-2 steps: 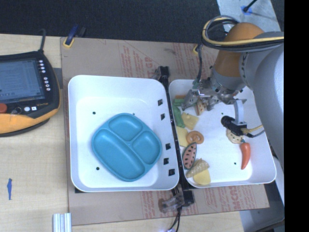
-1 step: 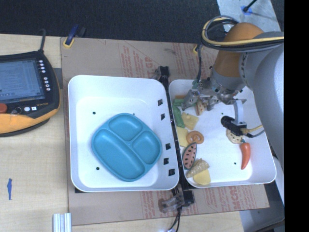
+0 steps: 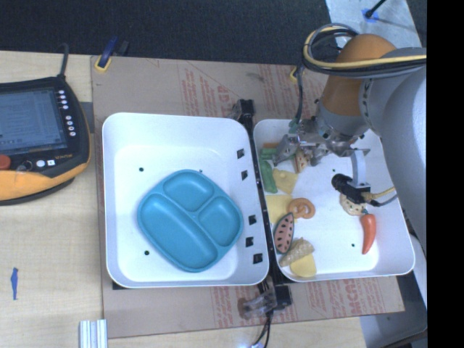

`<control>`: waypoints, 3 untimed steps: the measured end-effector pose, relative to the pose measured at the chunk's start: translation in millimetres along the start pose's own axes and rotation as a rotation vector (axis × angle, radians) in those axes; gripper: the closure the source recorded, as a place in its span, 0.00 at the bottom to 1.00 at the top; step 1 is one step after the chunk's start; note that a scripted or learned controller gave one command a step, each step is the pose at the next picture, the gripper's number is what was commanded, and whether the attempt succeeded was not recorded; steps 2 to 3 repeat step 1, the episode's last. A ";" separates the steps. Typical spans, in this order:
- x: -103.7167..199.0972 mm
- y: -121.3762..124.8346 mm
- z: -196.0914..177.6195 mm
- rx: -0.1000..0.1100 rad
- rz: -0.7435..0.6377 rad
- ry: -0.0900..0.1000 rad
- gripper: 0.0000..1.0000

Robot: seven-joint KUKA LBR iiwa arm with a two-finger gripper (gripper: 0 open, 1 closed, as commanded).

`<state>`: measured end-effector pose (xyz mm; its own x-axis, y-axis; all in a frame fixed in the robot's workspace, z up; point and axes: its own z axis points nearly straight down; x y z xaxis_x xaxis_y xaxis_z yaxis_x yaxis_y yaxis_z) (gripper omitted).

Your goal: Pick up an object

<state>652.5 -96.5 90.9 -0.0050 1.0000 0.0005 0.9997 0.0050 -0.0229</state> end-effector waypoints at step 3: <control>-4.1 -79.7 1.3 -0.012 0.003 0.000 0.00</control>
